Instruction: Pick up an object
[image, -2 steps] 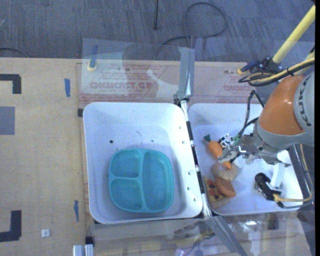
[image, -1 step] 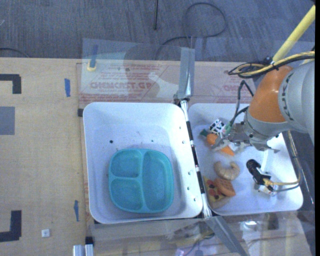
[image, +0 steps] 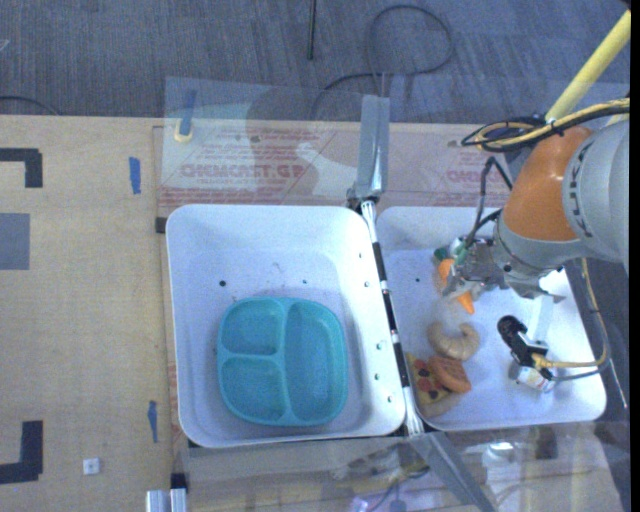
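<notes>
Over the right bin (image: 572, 398), toward its far left corner, the tool (image: 468, 272) hangs low among the loose items, its body and wrist hiding its working end, so whether it is open or closed, and whether it grips anything, cannot be told. The likeliest target is the orange carrot-like toy (image: 445, 267), which lies on the bin floor touching or just beside the tool. A green-tinted end shows at the tool's left and an orange tip shows below it, with the middle covered. Judged from these two visible ends, its long axis runs on a slant from far-left to near-right, with the green end pointing toward the divider between the bins. The step in hand appears to be the descent or closing onto this item, and no lift is evident. The next move calls for a secure closure across the narrow width of the toy, then a straight rise. Nearer the camera lie a tan curved piece (image: 455, 340) and a red-orange flat piece (image: 447, 376), both apart from the tool. The left bin (image: 260, 250) holds a teal divided plate (image: 283, 360), and both bins rest on the surface (image: 80, 300).
</notes>
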